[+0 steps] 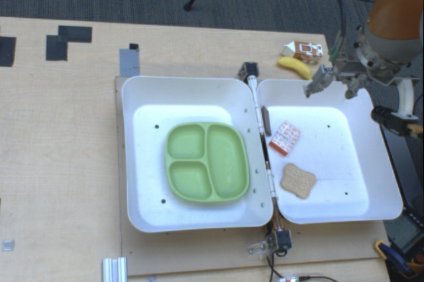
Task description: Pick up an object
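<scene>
With the gripper (pixel 336 81) hovering over the right bin's (pixel 371 208) far rim, jaws spread and holding nothing, it should descend squarely over the toast slice (pixel 297 180) before closing.

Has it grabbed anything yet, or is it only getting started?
Only starting, it seems. Nothing looks done: the red-and-white packet and the slice of bread lie in the right bin, and the green plate sits in the left bin. The gripper hangs open over the right bin's far edge, holding nothing. Reaching down, gripping and lifting remain.
</scene>
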